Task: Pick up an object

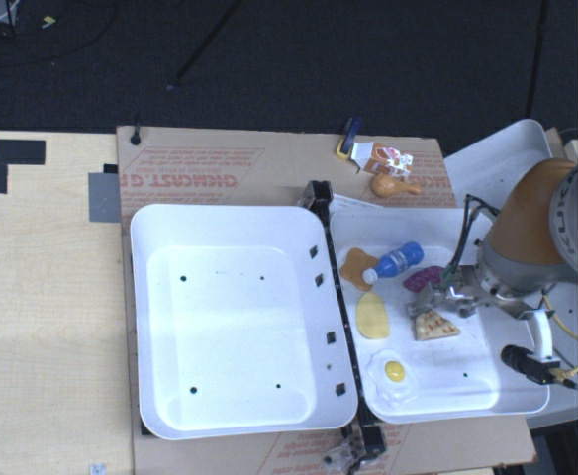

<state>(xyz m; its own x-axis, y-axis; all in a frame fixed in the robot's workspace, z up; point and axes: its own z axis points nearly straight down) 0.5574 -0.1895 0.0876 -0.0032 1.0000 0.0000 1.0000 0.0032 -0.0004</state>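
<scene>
The right bin (477,389) holds several toy foods. A blue bottle (398,260) lies beside an orange-brown piece (355,264). A purple item (423,279) sits just left of my gripper (450,297). A tan triangular slice (434,326) lies directly below the gripper, close to its tip. Further left are a yellow oval piece (372,317) and a fried egg (394,372). The gripper hangs low over the bin between the purple item and the slice, with the grey and orange arm (531,231) behind it.
The left bin (155,265) stands alongside, split from the right one by a black divider (334,305). On the cardboard behind the right bin lie a toy drumstick (392,186), a red-and-white packet (392,156) and a blue-yellow clip (347,139).
</scene>
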